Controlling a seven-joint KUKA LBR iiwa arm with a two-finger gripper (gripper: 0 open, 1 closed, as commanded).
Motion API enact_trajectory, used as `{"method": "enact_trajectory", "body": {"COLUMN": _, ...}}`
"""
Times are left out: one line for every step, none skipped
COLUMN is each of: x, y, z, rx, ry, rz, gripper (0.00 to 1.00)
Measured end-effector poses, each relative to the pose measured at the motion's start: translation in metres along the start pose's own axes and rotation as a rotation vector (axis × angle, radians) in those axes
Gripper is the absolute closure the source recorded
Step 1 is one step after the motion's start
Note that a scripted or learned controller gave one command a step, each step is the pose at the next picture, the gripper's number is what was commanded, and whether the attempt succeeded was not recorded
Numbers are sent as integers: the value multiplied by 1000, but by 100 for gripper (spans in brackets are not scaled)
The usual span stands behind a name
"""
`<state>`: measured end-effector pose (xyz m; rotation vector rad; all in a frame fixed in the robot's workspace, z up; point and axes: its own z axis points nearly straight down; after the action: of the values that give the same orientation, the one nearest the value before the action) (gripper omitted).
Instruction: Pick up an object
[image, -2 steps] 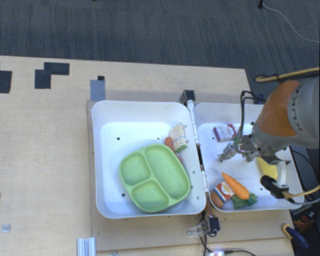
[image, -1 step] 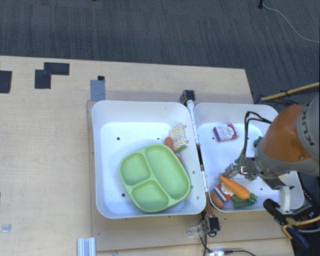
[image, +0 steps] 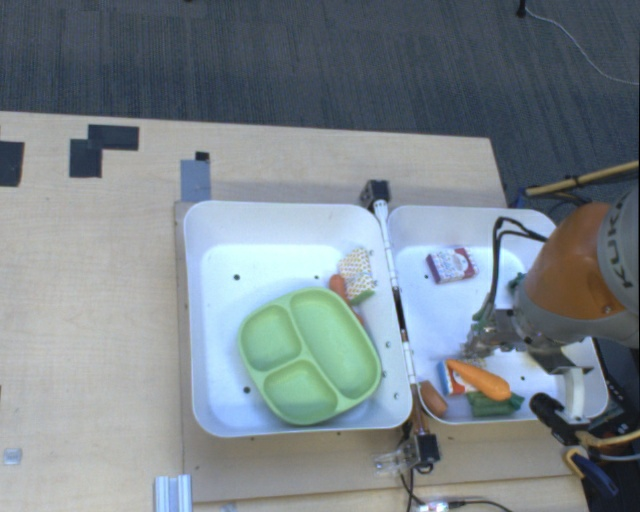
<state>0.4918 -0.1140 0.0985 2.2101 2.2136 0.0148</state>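
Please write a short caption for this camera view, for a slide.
Gripper reaches into the right bin just above a toy carrot; a green divided plate lies in the left bin.

Two shallow white bins are set side by side on the bench. In the left bin (image: 215, 300) a green three-compartment plastic tray (image: 308, 356) lies toward the near side, with a small patterned packet (image: 356, 271) just behind it (against the dividing wall). In the right bin (image: 420, 300) a red rectangular packet (image: 451, 265) lies toward the back, an orange toy carrot (image: 478, 379) near the front.

Bright even overhead light, soft shadows, slight blur
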Motion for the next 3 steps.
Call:
{"method": "enact_trajectory", "body": {"x": -81, "y": 19, "z": -8, "rx": 13, "ry": 4, "rz": -2, "gripper": 100}}
{"method": "enact_trajectory", "body": {"x": -92, "y": 110, "z": 14, "rx": 9, "ry": 1, "rz": -5, "gripper": 100}}
{"method": "enact_trajectory", "body": {"x": -93, "y": 173, "z": -32, "rx": 42, "ry": 9, "rz": -2, "gripper": 100}}
